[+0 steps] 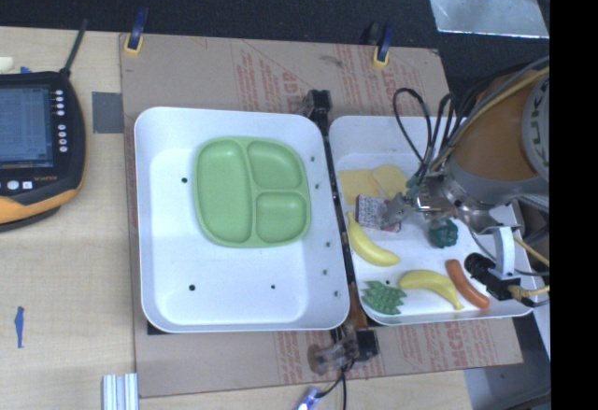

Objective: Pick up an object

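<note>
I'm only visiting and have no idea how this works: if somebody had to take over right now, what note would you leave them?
Gripper: low in the right bin, beside a small patterned packet; whether it grips anything can't be told.
Right bin also holds two bananas, a yellow slice, a green leaf, a sausage and a dark green piece.
Left bin holds a green divided plate.
Done: nothing visibly lifted.
Left: grasp one thing and raise it.

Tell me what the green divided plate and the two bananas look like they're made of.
Green divided plate: likely matte moulded plastic, uniform pale green with soft rounded compartment edges. Bananas: probably plastic toy fruit, evenly bright yellow and smooth with a slight sheen, though real fruit can't be ruled out.
</note>
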Controlling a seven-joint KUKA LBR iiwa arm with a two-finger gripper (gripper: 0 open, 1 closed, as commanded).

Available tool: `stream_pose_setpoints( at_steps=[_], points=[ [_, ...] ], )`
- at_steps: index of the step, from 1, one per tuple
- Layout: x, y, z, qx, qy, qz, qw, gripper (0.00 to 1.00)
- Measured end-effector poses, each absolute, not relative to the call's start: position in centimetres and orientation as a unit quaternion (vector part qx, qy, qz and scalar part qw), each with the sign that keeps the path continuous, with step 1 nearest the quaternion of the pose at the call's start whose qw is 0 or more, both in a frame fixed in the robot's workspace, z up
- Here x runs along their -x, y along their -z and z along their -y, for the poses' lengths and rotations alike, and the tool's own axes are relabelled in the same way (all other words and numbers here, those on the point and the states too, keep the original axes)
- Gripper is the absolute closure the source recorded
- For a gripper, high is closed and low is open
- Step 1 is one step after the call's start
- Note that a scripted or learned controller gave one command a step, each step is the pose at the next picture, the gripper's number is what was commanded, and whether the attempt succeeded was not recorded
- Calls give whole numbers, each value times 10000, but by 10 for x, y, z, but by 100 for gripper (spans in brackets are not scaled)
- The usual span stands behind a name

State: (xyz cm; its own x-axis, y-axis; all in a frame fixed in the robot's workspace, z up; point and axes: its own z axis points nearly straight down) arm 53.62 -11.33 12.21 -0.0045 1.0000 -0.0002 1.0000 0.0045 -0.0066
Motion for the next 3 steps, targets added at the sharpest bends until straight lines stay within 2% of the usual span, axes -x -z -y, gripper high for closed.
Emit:
stream_pose_setpoints(
  at_steps=[1, 2, 3],
  points=[
    [-639, -128, 106, 7061, -8, 7081, 9, 0],
    [-636, -92, 105, 7055, -22, 7087, 14, 0],
    [-656, -92, 154, 7065, -8, 7077, 6, 0]
  ],
)
